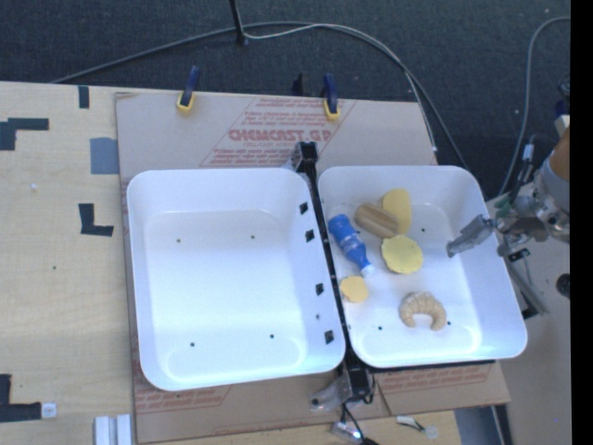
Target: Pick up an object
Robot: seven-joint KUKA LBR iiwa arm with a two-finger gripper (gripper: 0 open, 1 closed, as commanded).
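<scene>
Closest to you, at the bench's near edge, a small metal clamp (335,399) grips the seam where the two shallow white bins meet. Your grey two-finger gripper (468,235) hangs over the right rim of the right-hand white bin (482,336); one finger juts toward the bin's middle, and you cannot tell whether the fingers are apart or together. Nothing sits between them.

Nearest the gripper lies a flat yellow round piece (403,254), touching a tan hot-dog-shaped toy (375,220) and a taller yellow lump (397,205) near the far wall. A blue plastic bottle (349,242) lies tilted against the bin's left wall, with a small yellow disc (353,289) just beside it. A beige croissant-shaped toy (422,310) rests apart, toward the near right corner.

My judgement: the crowded cluster is the risk. Closing on the flat round piece could nudge its neighbours or slip off its low profile. The bottle hugs the wall, leaving little finger room. The croissant looks the freest target.

The left-hand white bin (148,248) stands alongside. Cables (371,44) trail beyond the bench's far edge.
</scene>
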